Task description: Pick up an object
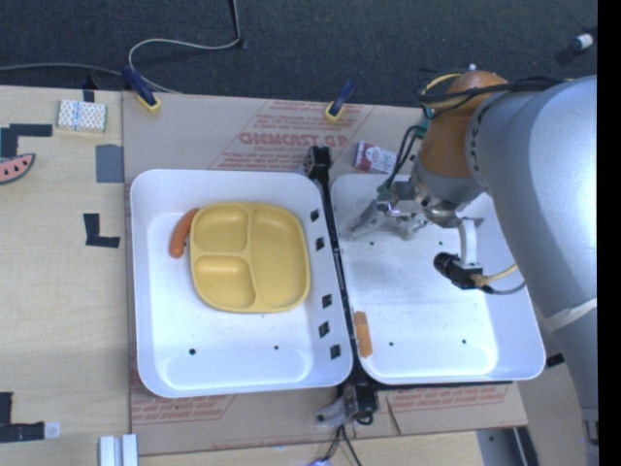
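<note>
- camera view: two white bins sit side by side on a cardboard sheet on the bench; the left bin and the right bin meet along a dark divider.
- a yellow plate with three compartments lies in the far half of the left bin, nearer its far left corner than its near edge.
- an orange sausage lies touching the plate's left rim, just beside the bin's left wall.
- a small orange piece, perhaps a carrot, lies against the left wall of the right bin, toward its near edge.
- the arm reaches over the right bin from the right; the gripper is low over the far left part of that bin, fingers pointing toward the divider.
- the jaws look slightly parted, with nothing between them.
- a small wrapped packet lies on the cardboard just beyond the right bin's far edge.
</note>
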Tool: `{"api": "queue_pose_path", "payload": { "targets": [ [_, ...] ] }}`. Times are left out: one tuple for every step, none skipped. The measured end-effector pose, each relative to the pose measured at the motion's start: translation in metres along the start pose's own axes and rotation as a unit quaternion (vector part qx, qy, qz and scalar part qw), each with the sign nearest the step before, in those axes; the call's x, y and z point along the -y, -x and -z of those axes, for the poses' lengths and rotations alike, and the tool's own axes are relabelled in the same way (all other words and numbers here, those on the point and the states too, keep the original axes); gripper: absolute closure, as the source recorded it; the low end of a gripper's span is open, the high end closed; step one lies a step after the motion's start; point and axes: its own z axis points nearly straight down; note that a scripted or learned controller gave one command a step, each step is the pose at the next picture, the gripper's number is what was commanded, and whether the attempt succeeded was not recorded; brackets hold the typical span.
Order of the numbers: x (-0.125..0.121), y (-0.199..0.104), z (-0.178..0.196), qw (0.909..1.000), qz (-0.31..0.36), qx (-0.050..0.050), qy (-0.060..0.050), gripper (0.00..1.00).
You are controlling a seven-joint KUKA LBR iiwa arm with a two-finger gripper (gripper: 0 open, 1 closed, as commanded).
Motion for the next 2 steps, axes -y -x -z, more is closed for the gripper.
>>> {"api": "queue_pose_path", "payload": {
  "targets": [
    [0.000, 0.000, 0.010, 1.0000, 0.000, 0.001, 0.000, 1.00],
    [0.024, -0.005, 0.000, 1.0000, -0.001, 0.000, 0.000, 1.00]
  ]
}}
